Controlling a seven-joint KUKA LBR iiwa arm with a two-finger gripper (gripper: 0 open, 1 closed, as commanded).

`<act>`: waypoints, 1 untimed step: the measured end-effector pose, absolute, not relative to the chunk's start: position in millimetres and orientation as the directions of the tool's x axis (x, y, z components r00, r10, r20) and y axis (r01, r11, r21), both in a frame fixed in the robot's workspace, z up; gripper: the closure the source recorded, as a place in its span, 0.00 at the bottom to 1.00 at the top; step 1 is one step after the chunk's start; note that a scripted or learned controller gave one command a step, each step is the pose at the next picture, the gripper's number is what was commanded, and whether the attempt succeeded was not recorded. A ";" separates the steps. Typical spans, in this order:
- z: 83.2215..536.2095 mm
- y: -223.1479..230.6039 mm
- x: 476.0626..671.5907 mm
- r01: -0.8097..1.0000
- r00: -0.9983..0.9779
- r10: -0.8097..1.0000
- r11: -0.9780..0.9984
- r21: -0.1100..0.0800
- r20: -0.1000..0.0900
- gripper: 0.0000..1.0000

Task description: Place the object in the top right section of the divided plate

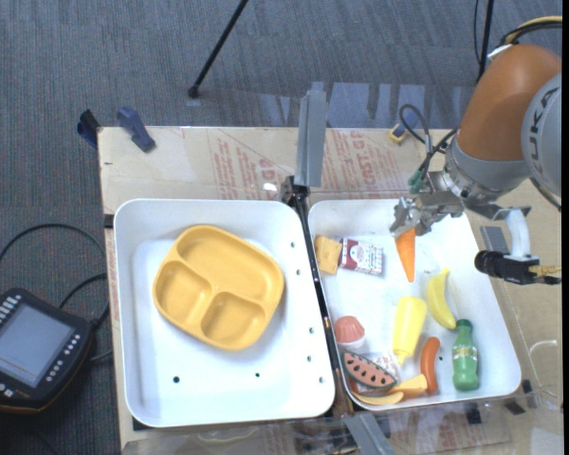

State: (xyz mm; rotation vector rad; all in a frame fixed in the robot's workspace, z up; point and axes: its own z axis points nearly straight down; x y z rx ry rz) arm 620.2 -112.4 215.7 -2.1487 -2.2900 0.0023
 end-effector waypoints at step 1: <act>204.1 -142.4 590.5 0.994 0.108 0.994 -0.108 -0.005 0.001 1.00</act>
